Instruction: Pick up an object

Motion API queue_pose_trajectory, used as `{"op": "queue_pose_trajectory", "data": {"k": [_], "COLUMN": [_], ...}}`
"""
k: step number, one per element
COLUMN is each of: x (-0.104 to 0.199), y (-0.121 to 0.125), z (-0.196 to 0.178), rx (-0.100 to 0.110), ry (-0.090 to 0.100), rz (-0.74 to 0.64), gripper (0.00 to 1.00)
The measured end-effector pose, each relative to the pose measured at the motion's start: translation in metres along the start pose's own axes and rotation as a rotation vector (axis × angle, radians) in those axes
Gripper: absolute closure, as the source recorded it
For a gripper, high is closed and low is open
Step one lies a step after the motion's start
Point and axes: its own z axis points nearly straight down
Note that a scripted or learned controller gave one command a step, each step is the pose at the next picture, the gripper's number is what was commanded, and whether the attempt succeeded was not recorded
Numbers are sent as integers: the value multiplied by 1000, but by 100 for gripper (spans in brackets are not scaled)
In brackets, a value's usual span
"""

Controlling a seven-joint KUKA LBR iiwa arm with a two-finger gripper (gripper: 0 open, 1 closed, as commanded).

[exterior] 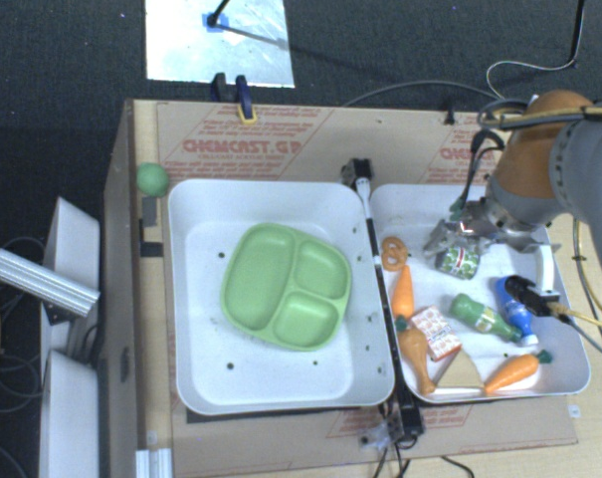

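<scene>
**While the claw (458,235) hangs low over the can (461,260), nothing is lifted yet**

Where the tabletop (281,135) lies bare at far left, a small green ball (152,177) sits outside both bins, well apart from the arm. Next comes the left bin (184,297), which holds one thing, a green divided plate (286,285), lying flat near its middle. The right bin (571,364) is the crowded one. A pretzel (393,254) lies just beside the dividing wall, with an orange carrot (404,290) below it and a small red-and-white box (439,334) further down.

The likeliest target is the can, lying on its side in the upper middle of that bin. The claw sits directly above it, touching or very nearly touching (the slant of the view hides which). I cannot tell whether the claw is open or closed, and no object can be seen gripped in it. To the right lie a green bottle (485,316), a blue bottle (518,310) and a second carrot (512,370) near the lower rim.

By my judgement the step in hand is the grasp itself: the approach looks finished, the lift not begun. The next move calls for a firm close across the can's round body, which may roll or squirt sideways, then a straight rise clear of the green bottle nearby.
</scene>
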Motion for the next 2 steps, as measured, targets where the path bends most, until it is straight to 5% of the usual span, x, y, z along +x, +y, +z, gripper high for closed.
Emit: {"op": "queue_pose_trajectory", "data": {"k": [1,2], "x": [2,2], "y": [2,2], "z": [-11,-11], "rx": [-5,-4], "ry": [1,1], "rz": [-2,-2], "gripper": [100,0]}}
